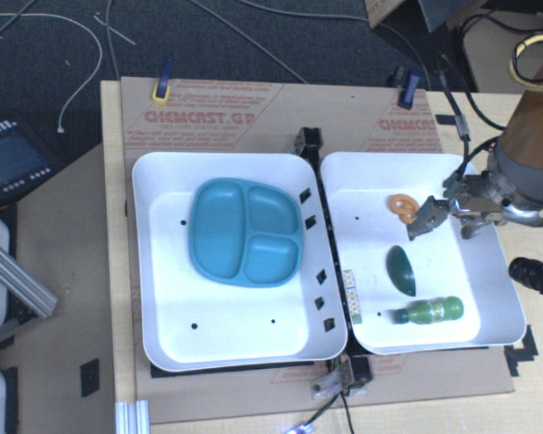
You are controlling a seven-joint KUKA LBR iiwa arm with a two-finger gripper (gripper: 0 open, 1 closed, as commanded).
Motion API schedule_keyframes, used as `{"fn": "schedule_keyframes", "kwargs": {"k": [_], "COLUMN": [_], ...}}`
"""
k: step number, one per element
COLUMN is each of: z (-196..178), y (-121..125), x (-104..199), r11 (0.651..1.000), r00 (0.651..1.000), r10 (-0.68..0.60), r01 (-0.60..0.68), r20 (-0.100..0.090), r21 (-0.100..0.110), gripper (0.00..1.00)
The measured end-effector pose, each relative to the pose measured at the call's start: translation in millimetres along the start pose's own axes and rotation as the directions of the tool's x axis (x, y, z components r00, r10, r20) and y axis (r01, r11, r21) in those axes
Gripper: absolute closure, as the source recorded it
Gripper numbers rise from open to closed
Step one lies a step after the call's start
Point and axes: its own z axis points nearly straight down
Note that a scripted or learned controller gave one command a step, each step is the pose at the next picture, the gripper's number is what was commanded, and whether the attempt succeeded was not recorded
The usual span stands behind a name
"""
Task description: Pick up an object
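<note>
The right bin (489, 269) holds three objects. A small orange ring-shaped piece (402, 207) lies near its middle. Below it is a dark green oval object (400, 270), and a green bottle (431, 312) lies on its side near the front wall. My gripper (447, 221) hangs over the right bin's upper right part, just right of the orange piece. Its fingers (423, 218) are spread open with nothing between them. The grey arm comes in from the right edge.
The left bin (163, 269) holds a blue divided plate (246, 231). Black clips line the divider between the bins (319, 242). Cables run across the dark floor behind the bench, and blue clamps sit at its back edge.
</note>
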Motion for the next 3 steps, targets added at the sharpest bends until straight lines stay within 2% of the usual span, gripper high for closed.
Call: {"fn": "schedule_keyframes", "kwargs": {"k": [1,3], "z": [63,161], "y": [0,-20], "x": [3,7], "r11": [1.0,1.0], "r00": [1.0,1.0], "r10": [0.001,0.001], "r01": [-0.001,-0.001], "r20": [-0.001,-0.002], "r21": [0.006,0.007], "gripper": [0.0,0.0]}}
